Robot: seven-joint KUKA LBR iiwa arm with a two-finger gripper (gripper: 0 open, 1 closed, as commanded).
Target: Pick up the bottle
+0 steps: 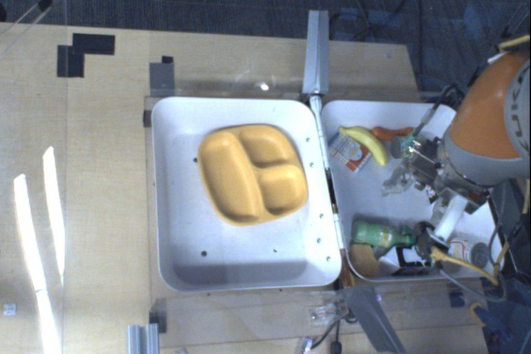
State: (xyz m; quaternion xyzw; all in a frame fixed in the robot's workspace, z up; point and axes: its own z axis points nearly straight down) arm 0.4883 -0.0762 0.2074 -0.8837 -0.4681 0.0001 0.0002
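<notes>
1. Bins counted: two; left bin (166, 203) is occupied by one yellow divided tray (251, 172).
2. One green bottle (382, 235) is seen lying in right bin (365, 199), near front wall.
3. One banana (366, 140) is noted at rear.
4. Claw (406, 172) is hung above the right bin; its opening cannot be told.

The gripper (408, 172) is a tangle of metal and cable, too blurred to read. The arm (498, 116) behind it runs off the right edge. Below the gripper, small dark items (412, 259) beside the bottle (382, 235) stay indistinct.
</notes>
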